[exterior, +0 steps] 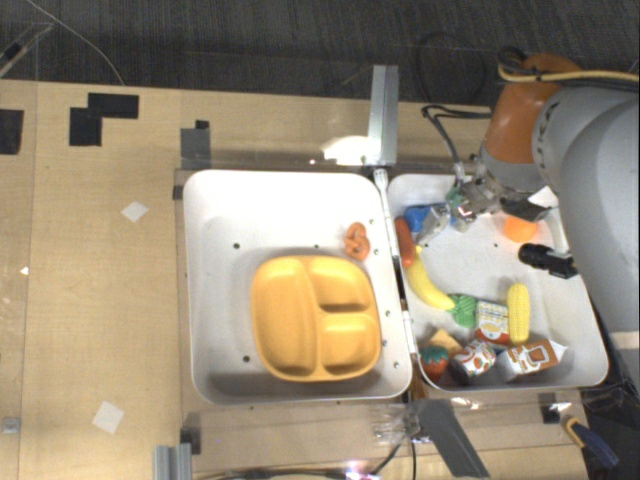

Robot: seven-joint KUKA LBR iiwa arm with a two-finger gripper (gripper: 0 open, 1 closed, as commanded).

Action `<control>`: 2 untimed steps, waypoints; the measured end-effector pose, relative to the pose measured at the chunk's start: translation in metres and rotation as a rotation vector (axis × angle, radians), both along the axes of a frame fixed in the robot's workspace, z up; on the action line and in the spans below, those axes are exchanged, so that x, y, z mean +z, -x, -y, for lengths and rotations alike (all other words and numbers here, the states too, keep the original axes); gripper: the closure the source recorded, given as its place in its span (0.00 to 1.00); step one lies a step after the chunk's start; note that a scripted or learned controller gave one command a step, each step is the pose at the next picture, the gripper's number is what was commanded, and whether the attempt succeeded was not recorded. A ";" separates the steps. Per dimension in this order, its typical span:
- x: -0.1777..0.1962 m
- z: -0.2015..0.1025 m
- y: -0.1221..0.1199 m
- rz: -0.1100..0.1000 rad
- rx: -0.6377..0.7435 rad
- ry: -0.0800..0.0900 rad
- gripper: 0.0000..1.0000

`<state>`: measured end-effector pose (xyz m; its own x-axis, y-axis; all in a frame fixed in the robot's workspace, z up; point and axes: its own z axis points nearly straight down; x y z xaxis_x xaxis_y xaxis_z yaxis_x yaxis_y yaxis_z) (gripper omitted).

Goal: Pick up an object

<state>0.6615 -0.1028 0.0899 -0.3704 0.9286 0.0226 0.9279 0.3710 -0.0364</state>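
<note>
Over the right bin [590, 353], we are seeing the hand [462, 208] hovering, grip state unclear; banana [428, 283] lying just below-left, long axis running diagonally

Two white bins are sitting side by side: the left bin [205, 298] is holding one yellow divided tray [315, 318] and one orange pretzel [356, 239]; the right bin [590, 353] is holding one banana [428, 284], one corn cob [518, 310], and two cartons [510, 358] near.
</note>
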 end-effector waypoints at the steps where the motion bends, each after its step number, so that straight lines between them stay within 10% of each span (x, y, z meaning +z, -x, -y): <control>1: 0.011 0.006 -0.001 0.011 0.004 0.017 1.00; 2: 0.011 0.005 -0.001 0.012 0.005 0.016 0.00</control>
